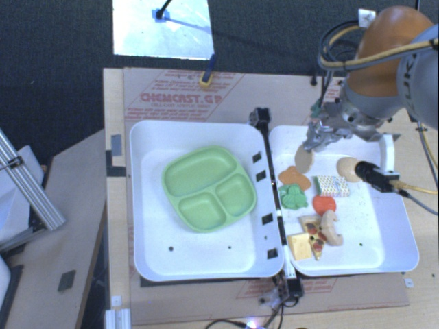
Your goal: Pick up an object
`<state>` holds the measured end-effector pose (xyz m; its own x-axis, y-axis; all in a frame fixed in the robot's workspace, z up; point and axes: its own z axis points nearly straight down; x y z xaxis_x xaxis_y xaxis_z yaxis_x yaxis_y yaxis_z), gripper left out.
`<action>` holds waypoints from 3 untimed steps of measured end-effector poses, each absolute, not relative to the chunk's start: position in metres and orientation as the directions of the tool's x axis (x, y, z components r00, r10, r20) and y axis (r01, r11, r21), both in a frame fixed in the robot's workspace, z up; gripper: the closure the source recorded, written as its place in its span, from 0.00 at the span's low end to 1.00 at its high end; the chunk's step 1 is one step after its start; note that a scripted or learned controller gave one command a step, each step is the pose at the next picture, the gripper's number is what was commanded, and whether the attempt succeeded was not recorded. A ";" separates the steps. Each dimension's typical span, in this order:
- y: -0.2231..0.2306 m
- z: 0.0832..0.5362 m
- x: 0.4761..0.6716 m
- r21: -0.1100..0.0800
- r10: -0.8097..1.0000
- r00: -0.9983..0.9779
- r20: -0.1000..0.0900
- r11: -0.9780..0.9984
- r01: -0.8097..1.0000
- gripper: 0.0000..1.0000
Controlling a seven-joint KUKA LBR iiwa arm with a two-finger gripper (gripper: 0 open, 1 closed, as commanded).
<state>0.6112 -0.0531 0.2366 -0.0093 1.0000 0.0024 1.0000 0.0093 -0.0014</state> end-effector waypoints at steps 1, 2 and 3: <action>-0.011 0.233 0.582 -0.003 1.000 -0.009 0.002 0.009 1.000 1.00; -0.014 0.212 0.584 -0.003 1.000 -0.001 0.000 0.001 1.000 1.00; -0.010 0.215 0.586 0.001 1.000 -0.005 0.000 0.005 1.000 1.00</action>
<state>0.5865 -0.0095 0.2154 -0.0050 1.0000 0.0001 1.0000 0.0050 0.0005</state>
